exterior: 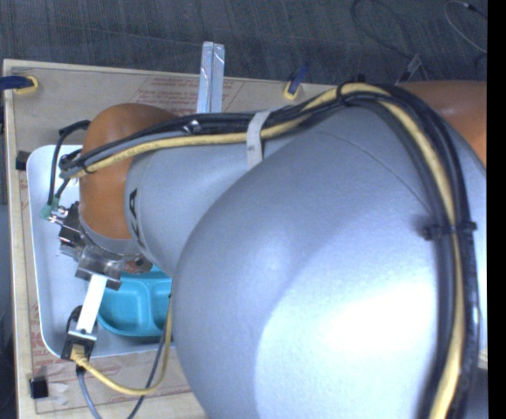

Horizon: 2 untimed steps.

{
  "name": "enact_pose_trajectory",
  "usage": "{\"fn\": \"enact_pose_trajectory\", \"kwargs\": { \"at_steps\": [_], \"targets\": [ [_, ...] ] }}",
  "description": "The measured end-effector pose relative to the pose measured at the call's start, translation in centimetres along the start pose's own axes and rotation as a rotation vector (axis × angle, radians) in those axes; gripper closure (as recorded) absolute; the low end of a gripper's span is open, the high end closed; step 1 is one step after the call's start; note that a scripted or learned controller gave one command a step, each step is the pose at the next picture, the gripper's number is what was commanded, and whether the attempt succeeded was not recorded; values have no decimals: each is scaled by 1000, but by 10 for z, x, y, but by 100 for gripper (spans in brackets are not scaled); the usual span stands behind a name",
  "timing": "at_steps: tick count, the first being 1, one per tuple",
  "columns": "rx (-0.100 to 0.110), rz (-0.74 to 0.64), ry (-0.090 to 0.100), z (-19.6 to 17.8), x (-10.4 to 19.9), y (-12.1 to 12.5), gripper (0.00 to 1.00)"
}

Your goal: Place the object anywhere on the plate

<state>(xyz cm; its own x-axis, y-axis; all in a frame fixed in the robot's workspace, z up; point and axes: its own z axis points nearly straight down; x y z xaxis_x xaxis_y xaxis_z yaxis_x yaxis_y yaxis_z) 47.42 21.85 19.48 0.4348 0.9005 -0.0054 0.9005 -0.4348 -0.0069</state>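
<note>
The big grey arm (pixel 323 260) comes in from the right and blocks most of my sight of the bench (pixel 140 90), its bulk lying across nearly everything to the right. Its orange band (pixel 118 160) sits over the far part of the left-hand white bin (pixel 39 234), and a bundle of yellow and black cables (pixel 323 103) runs along the top of the arm towards the wrist. Below the band the gripper (pixel 105 264) points down into that bin, but from here it is mostly tucked under the wrist, and I cannot tell whether it is parted, closed or holding anything. The blue plate (pixel 135 308) lies in the near part of the same bin, close to its near left corner. Its far edge is just under the gripper and its right side is hidden beneath the arm. I can't make out whether anything rests on the covered part of the plate. On the far edge of the bench a shiny metal post (pixel 211 77) stands upright. A blue clamp (pixel 13 84) grips the far left corner, with a second one further right along that edge. Dark carpet (pixel 105 11) lies beyond the bench.
</note>
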Motion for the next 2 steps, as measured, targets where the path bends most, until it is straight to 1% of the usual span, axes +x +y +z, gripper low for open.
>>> {"fn": "enact_pose_trajectory", "kwargs": {
  "at_steps": [1,2],
  "targets": [
    [-4,624,5,-84,-25,13,100],
    [-3,778,5,-115,28,82,100]
  ]
}}
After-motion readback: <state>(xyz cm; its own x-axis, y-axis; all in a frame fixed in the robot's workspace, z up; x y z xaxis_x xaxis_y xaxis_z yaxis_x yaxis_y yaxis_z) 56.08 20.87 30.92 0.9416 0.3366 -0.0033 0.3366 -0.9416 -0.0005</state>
